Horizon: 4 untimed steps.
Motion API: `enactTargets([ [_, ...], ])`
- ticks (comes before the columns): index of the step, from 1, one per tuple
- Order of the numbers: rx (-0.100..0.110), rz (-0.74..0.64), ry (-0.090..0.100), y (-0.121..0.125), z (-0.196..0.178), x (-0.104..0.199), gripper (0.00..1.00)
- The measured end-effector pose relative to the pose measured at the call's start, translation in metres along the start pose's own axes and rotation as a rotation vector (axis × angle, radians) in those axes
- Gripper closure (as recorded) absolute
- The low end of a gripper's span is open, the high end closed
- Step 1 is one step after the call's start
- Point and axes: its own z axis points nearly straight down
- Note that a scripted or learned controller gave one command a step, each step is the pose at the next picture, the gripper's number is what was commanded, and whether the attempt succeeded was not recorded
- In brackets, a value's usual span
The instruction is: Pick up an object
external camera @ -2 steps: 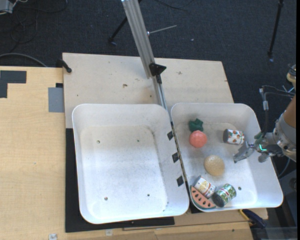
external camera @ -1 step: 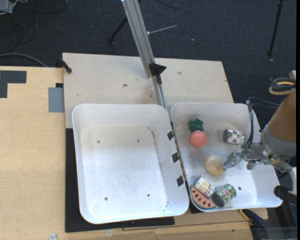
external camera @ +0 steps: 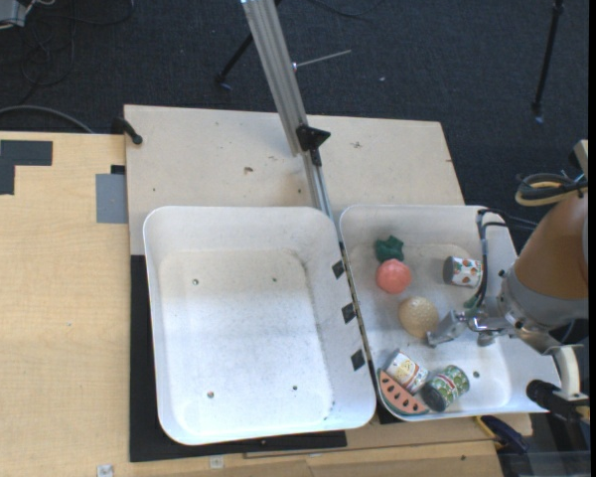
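Pincer (external camera: 445, 334) low in right bin (external camera: 432, 217), tips just beside the tan ball (external camera: 417, 315); grip state can't tell. Red ball (external camera: 393, 276), green toy (external camera: 388, 246), can (external camera: 447, 386) nearby.

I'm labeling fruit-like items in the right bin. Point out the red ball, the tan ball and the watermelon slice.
red ball (external camera: 393, 276), camera view, middle of its top face
tan ball (external camera: 417, 315), camera view, its center
watermelon slice (external camera: 401, 396), camera view, red flesh near the rind
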Motion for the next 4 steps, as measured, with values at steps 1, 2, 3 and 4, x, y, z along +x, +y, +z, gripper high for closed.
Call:
enactTargets([
  [1,0.0,0.004,0.001,0.0,-0.012,-0.001,1.0],
  [2,-0.004,0.005,-0.002,-0.005,-0.069,-0.009,1.0],
  [3,-0.005,-0.003,-0.002,0.001,-0.113,-0.013,1.0],
  [4,-0.005,-0.003,-0.002,0.004,-0.159,-0.021,1.0],
])
